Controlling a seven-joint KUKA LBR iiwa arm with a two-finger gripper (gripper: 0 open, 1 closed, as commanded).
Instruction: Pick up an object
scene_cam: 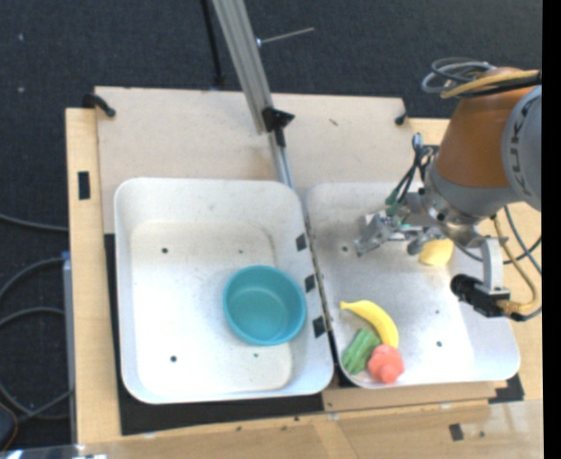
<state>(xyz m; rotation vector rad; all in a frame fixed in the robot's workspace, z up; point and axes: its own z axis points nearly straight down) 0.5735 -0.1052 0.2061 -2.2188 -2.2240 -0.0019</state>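
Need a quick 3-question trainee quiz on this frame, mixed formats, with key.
1. True or false: the blue bowl sits in the same bin as the banana.
2. Which item touches the banana's lower side? A) green vegetable B) blue bowl C) pale yellow object
3. Fill in: the red item lies in the ____ bin in this view.

Key:
1. False; the bowl is in the left bin, the banana in the right bin.
2. A
3. right
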